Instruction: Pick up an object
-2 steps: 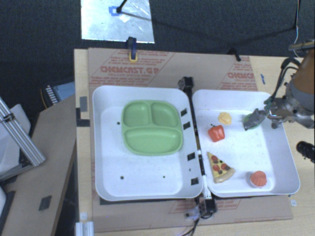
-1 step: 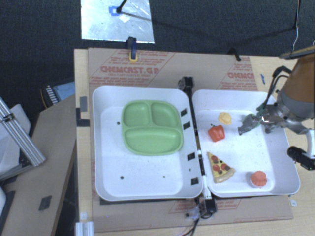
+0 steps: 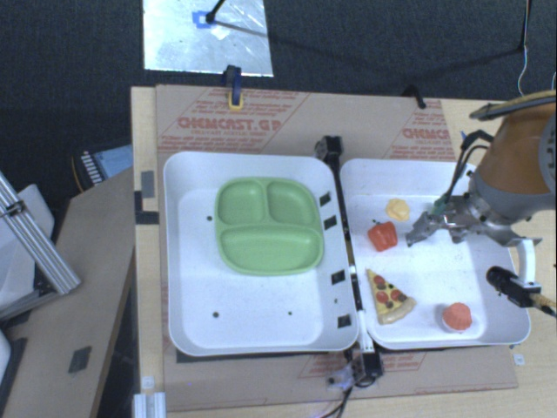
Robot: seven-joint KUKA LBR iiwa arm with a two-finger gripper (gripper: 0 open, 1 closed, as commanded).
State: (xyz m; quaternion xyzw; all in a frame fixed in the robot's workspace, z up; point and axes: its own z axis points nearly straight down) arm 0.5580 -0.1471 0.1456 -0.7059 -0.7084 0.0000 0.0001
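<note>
The right bin (image 3: 487, 273) holds several toy foods: a red pepper-like piece (image 3: 382, 235), a small yellow piece (image 3: 398, 208), a pizza slice (image 3: 388, 296) and a pink-red round piece (image 3: 456, 317). My gripper (image 3: 419, 231) hangs over the middle of this bin, just right of the red piece and below the yellow one, pointing left. Nothing shows between its tips. The arm comes in from the right edge.
The left bin (image 3: 187, 303) carries a green divided plate (image 3: 268, 225). A black clip strip (image 3: 341, 233) runs along the seam between the two bins. Cardboard (image 3: 287, 120) lies under both bins.
</note>
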